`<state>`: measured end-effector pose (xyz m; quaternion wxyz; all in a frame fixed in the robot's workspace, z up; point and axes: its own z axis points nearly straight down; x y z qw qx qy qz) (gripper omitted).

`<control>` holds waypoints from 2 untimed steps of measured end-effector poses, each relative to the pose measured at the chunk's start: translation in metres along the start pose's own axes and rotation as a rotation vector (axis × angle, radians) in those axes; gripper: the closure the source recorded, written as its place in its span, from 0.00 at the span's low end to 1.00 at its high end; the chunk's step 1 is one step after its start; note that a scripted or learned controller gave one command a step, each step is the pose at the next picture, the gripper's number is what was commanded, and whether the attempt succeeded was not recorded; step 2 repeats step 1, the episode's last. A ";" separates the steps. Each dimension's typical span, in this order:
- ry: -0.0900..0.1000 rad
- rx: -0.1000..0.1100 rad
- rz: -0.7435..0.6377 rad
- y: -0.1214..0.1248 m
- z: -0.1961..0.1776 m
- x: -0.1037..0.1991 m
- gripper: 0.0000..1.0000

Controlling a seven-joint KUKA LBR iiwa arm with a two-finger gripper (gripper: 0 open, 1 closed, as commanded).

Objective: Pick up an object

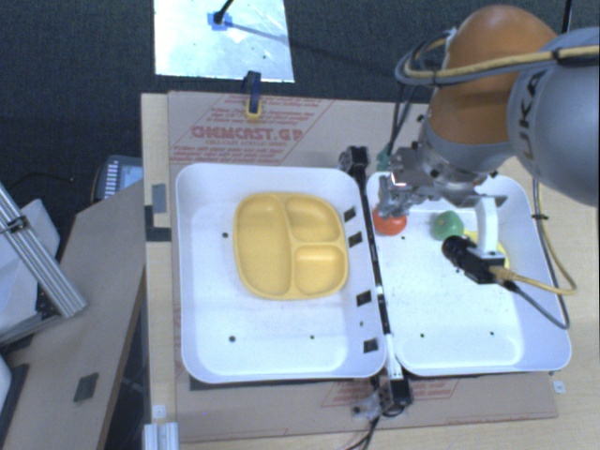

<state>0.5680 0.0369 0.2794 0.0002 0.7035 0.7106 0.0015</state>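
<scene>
1. the gripper [393,198] hung low in the right bin [469,340], right over an orange thing [388,223] near the bin's left wall.
2. i could not tell how far it was open, or whether it had hold of anything.
3. my worry was the wall: that close, it could foul the grasp and the orange thing might slip out.
4. a green ball [448,223] lay near, so a sideways nudge might have sent it rolling.

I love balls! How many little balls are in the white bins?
2. An orange ball sits at the back of the right bin, close to the left bin; a green ball lies beside it. The arm could be hiding more.
</scene>
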 end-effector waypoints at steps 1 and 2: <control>-0.001 0.002 0.001 0.012 0.023 0.041 1.00; -0.001 0.002 0.001 0.012 0.023 0.041 1.00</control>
